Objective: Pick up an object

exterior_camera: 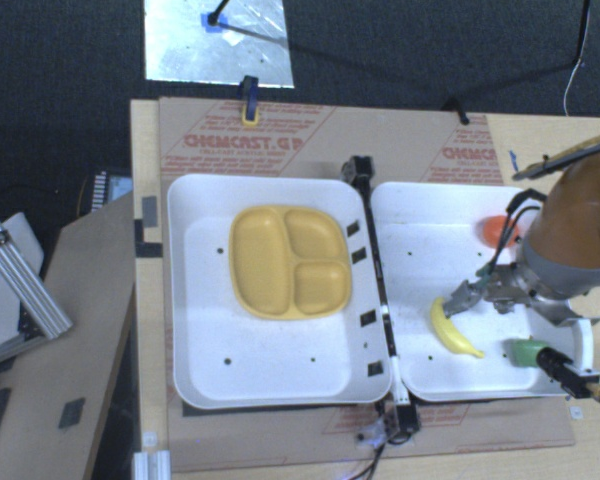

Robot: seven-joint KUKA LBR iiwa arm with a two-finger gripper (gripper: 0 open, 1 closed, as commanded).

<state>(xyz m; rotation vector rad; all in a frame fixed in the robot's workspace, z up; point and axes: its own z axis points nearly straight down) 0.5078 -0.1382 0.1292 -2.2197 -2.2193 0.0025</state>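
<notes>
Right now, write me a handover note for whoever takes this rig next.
Claw: low in the right bin, just above the banana; whether it is open or shut cannot be told.
Things: banana and a green object lie near the right bin's front; an orange object sits near its back, partly behind the arm. The yellow divided plate lies in the left bin.
Done: nothing lifted.
Left: grasp one object and raise it.

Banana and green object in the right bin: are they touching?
Apart. The camera view shows bare white bin floor between the banana and the green object, which lies to its right.
</notes>
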